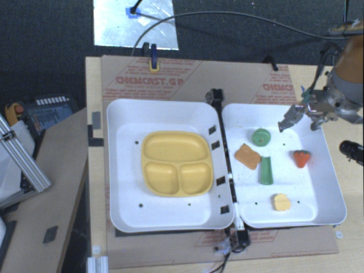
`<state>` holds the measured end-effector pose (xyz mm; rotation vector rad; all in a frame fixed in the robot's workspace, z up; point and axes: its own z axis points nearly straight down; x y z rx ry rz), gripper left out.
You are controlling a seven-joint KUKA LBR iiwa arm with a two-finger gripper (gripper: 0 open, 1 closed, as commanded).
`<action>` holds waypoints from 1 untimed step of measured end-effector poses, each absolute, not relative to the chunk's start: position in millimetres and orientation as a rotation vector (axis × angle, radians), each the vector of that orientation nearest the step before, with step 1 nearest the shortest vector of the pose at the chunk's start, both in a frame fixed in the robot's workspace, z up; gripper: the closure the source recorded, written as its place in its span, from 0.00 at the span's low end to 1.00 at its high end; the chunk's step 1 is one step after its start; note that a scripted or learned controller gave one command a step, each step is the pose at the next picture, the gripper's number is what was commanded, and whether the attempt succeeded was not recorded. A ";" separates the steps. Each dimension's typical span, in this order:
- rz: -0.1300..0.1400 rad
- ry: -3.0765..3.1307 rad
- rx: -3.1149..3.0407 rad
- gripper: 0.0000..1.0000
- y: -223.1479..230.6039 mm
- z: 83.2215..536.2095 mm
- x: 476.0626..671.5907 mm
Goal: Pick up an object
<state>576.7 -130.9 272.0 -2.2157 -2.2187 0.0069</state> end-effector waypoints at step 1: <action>-0.002 -2.226 -2.219 0.00 -130.8 276.8 578.4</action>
